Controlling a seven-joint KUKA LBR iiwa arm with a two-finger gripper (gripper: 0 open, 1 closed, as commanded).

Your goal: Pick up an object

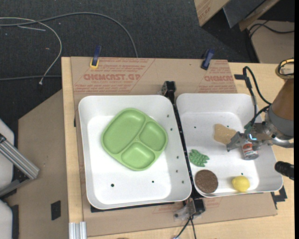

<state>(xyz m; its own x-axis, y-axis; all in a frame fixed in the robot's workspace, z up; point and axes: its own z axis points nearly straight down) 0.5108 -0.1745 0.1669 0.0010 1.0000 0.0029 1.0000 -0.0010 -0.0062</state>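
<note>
— What surrounds the bench?
— A dark carpeted floor (37,51), crossed by a thin pale cable (51,32) at upper left.
— And the bench itself?
— A brown cardboard sheet (117,74) covers it, held by two blue clamps (96,56) along its far edge. Cardboard boxes (210,11) stand at upper right.

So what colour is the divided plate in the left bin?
Light green plate, clear in the camera view.
</note>
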